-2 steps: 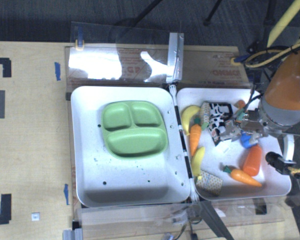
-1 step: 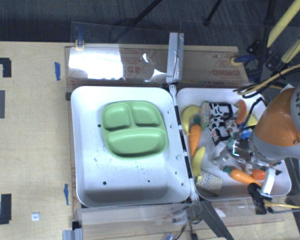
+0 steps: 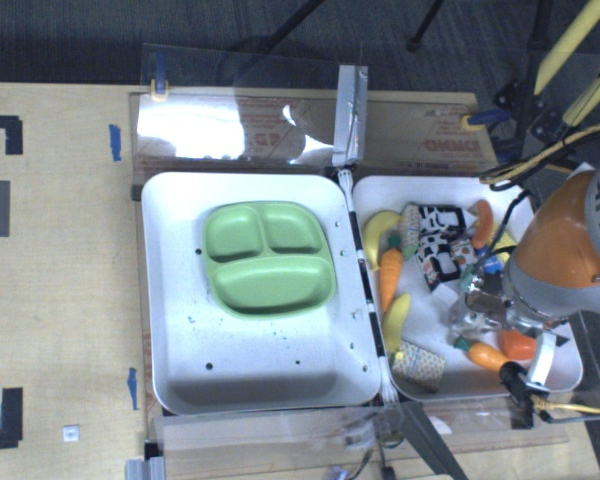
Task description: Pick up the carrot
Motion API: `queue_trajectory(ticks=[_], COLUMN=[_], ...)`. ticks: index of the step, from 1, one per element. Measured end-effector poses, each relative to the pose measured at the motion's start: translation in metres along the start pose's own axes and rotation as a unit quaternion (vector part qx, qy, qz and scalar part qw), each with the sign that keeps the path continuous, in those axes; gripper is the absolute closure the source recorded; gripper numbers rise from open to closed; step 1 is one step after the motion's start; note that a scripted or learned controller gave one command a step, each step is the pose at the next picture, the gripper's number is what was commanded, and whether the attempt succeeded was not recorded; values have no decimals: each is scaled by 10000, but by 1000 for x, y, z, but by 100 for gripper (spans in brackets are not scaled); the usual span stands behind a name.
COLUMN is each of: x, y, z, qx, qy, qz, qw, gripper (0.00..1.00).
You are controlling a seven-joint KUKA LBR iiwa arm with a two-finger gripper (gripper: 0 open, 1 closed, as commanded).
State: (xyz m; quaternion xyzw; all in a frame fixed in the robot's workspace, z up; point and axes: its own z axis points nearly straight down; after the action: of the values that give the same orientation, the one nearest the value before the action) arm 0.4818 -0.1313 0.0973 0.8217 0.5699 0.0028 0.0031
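camera view: arm [image 3: 565, 248] over right bin [image 3: 420, 393]
gripper [image 3: 475, 318]: low in the bin, finger state cannot tell, grasp unclear
carrot [image 3: 389, 278]: left of gripper, lying beside a banana [image 3: 380, 230]
green plate [image 3: 269, 256]: far left, in left bin [image 3: 180, 348]

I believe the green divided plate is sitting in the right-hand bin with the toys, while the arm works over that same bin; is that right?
Not quite: the camera view shows the green divided plate in the left bin. The toys are in the right bin, and the arm does work over that one.
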Motion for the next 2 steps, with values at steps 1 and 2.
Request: queue_trajectory(ticks=[1,2], x=[-21,-44], y=[49,99], z=[-90,-118], qx=[46,42], qy=[-13,-18], qz=[595,1458], qw=[9982,9893], gripper=[100,100])
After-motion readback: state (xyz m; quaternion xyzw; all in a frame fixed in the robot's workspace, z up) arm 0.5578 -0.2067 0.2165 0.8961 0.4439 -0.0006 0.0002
